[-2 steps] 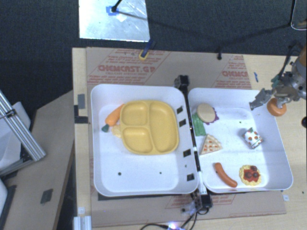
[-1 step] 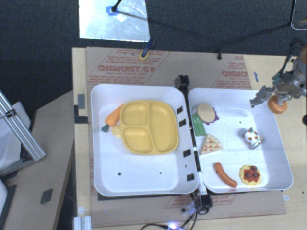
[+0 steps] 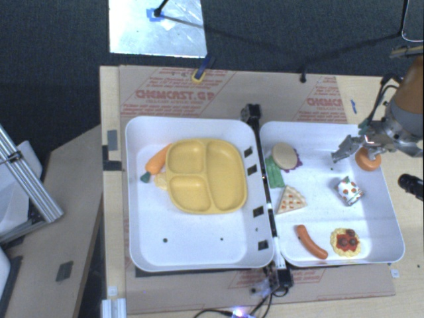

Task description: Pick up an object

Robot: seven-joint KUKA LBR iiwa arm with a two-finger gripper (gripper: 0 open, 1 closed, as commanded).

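Right bin (image 3: 391,240): orange piece (image 3: 368,159) beside gripper (image 3: 358,148)

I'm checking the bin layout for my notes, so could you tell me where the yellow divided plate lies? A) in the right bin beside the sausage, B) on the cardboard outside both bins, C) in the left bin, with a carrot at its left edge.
C: the plate sits in the left bin, and the carrot touches its left edge.

Arm (image 3: 405,105) reaching in from right, end effector (image 3: 358,146) low, angled left
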